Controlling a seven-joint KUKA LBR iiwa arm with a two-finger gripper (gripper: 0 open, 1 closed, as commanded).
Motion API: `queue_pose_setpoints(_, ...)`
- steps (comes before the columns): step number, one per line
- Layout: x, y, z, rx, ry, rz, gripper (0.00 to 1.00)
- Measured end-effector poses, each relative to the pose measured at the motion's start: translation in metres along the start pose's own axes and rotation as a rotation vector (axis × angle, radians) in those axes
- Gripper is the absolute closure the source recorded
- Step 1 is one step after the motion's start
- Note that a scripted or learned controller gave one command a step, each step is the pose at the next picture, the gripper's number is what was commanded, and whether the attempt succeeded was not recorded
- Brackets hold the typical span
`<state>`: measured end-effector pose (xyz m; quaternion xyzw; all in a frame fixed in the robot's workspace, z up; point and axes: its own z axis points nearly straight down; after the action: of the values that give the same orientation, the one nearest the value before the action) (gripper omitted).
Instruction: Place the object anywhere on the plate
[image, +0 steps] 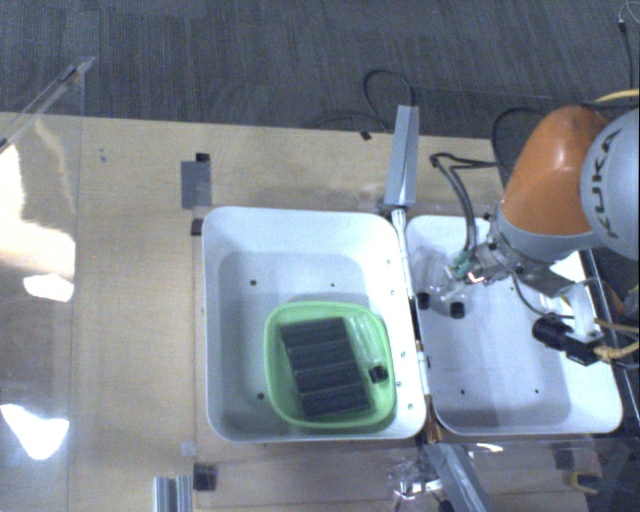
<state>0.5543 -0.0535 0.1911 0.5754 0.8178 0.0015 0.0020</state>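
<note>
Jaws stand apart on the gripper: two small dark tips with bare white floor between them and nothing held. They hang low over the near-left corner of the right bin, with the arm reaching in behind them from the right.

Across the wall to the jaws' left, and nearer the camera, sits the left bin with the plate. On it lies the only likely object, a dark ridged block. It lies flat, well inside the rim, with its long side running slantwise. A small black piece sits at the plate's edge on the side nearer the jaws, just beside the block; what it is cannot be told.

Judged from this, the block already rests where the task wants it, and the jaws are well apart from it.

If it must be taken up again, it looks stiff and light, more like moulded plastic or rubber than anything fragile. The ridges across its top should keep it from slipping. The best hold would be across its short width near the middle, tips coming straight down on the two long sides, so it lifts level. The plate's raised rim on the near side leaves little room, and the green plate itself may slide if nudged.
</note>
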Motion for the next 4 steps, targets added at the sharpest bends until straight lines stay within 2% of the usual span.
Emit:
queue_pose_setpoints(1, 0.095, -0.017, 0.006, -0.001, 0.001, -0.291, 1.00)
queue_pose_setpoints(2, 0.095, -0.017, 0.006, -0.001, 0.001, -0.291, 0.00)
queue_pose_setpoints(3, 0.033, 0.005, 0.005, -0.003, -0.002, -0.323, 0.00)
queue_pose_setpoints(4, -0.048, -0.051, -0.127, -0.006, -0.007, -0.388, 0.00)
